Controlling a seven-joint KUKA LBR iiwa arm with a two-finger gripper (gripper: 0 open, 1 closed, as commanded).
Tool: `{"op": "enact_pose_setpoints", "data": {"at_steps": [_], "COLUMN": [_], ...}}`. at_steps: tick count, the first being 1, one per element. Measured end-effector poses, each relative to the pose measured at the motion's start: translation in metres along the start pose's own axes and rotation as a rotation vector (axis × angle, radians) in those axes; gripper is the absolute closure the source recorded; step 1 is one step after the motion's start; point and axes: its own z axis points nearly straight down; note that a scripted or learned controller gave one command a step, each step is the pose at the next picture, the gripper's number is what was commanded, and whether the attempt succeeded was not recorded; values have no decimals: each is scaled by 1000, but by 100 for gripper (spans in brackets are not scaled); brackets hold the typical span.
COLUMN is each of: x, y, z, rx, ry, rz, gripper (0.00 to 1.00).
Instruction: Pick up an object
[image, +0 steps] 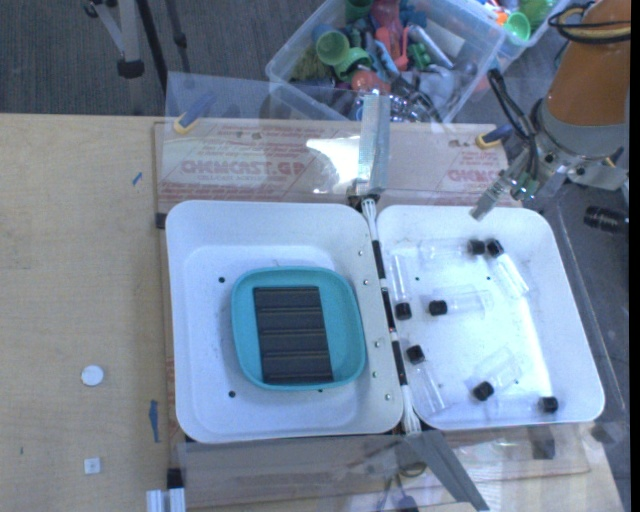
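Several clear plastic vials with black caps lie scattered in the right bin (570, 300). One vial (497, 255) lies near the bin's back edge, another (455, 302) in the middle, and a third (495, 378) toward the front. The left bin (200, 240) holds a teal tray (345, 320) with a dark ridged block (291, 335) lying in it. My gripper (490, 203) hangs over the back right rim of the right bin, above and just behind the rear vial. Nothing is visibly held in it.
A clear tub of colourful toys (400, 50) stands behind the bins. A cardboard sheet (250, 165) lies along the back edge. A metal divider (373, 150) rises between the bins. A small white disc (92, 376) rests on the wooden bench at the left.
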Motion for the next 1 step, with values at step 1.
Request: {"op": "enact_pose_setpoints", "data": {"at_steps": [1], "x": [47], "y": [31], "z": [23], "rx": [15], "ry": [20], "rz": [44], "gripper": [100]}}
